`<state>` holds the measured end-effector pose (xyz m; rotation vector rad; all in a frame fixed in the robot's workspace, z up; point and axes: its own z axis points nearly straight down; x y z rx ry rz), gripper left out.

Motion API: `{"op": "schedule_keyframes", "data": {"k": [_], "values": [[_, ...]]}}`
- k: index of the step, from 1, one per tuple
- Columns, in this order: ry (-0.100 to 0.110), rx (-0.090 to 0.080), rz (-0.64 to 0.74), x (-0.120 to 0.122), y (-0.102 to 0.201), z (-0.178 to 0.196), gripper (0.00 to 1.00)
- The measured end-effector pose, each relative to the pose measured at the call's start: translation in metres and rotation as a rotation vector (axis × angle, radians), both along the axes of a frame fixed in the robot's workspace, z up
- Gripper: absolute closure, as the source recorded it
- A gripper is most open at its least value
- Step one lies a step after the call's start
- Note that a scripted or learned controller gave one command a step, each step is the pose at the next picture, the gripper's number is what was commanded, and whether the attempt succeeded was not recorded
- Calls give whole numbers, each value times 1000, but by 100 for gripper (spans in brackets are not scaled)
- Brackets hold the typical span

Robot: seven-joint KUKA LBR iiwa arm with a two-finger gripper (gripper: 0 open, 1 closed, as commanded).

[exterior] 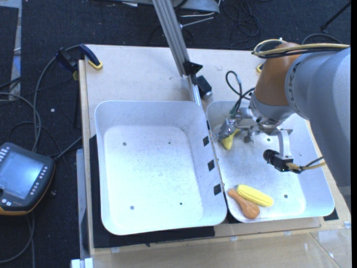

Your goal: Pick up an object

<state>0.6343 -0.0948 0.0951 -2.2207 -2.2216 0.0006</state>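
1. Far left, off the desk (139, 66): a handheld control pendant (22, 177) with a screen lies on the dark floor (44, 15), with black cables looped around it.
2. Desk's top-left corner: a black clamp with a yellow tip (83, 57) sits at the edge.
3. Left bin (103, 113): shallow, white, speckled floor with a few small dots.
4. A slanted aluminium rail (170, 27) runs from the top of the view down to the seam between the two bins, carrying a small black block (203, 85) near its lower end. Black tabs (211, 152) line the seam.
5. Right bin (318, 202): white, touching the left bin along that seam.
6. End effector (230, 128) sits low over the upper-left part of the right bin, close to the seam. A small yellow object (226, 143) lies directly under its tip, touching or nearly so.
7. Finger opening: can't tell, the metal parts blur together. Can't tell whether the yellow object is between them either.
8. Front of the right bin, well apart from the end effector: a yellow corn cob (256, 196) lies across an orange carrot-shaped piece (245, 205), the two touching.
9. Right of the end effector: the orange band (273, 82) and grey arm body (326, 94) cover the bin's upper right. A black connector with a yellow cable (279, 161) hangs over the bin floor.
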Motion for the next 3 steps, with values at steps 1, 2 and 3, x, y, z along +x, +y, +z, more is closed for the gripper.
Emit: {"op": "schedule_keyframes", "data": {"k": [1,2,3], "values": [[-1,0,0,0,0,11,100],[-4,0,-1,-1,-5,54,100],[-5,-1,0,4,-13,112,100]]}}
